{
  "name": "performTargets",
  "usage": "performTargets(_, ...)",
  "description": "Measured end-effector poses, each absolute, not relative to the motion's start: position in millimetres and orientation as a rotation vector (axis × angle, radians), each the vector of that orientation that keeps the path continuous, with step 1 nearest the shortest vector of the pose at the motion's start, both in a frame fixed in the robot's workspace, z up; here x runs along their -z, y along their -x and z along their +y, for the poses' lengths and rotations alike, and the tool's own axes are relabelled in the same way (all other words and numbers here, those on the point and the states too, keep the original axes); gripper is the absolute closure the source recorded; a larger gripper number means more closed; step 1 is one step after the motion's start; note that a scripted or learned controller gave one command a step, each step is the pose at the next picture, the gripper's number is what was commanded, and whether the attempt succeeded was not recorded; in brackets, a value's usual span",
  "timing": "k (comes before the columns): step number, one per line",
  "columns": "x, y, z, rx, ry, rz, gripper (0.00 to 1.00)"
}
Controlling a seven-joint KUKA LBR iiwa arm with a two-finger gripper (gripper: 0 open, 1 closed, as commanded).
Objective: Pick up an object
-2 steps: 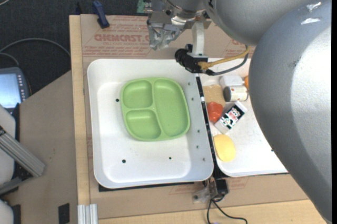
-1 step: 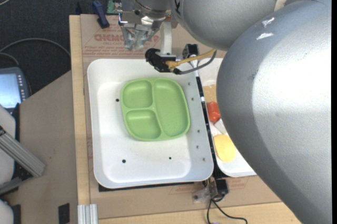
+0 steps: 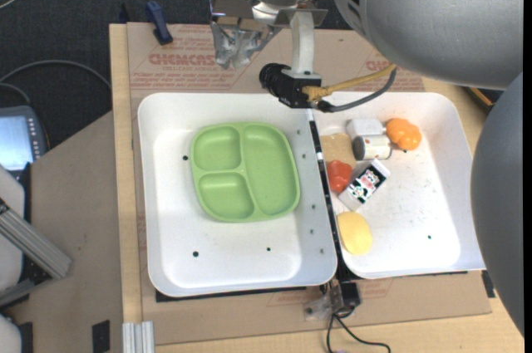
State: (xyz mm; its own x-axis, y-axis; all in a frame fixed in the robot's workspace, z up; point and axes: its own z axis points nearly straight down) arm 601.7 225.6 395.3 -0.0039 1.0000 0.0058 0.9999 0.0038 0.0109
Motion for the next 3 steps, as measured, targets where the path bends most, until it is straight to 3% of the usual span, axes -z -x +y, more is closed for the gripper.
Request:
performTargets(1,-300.1,-520.4,221.1,0.020,-2.226,2.228,1.00)
performTargets(2,-84.4,-514.5,226.6,-0.012,-2.220,2.221,1.00)
performTargets(3,-176.3,-600.9,224.3,-0.021,-2.215,2.215,1.00)
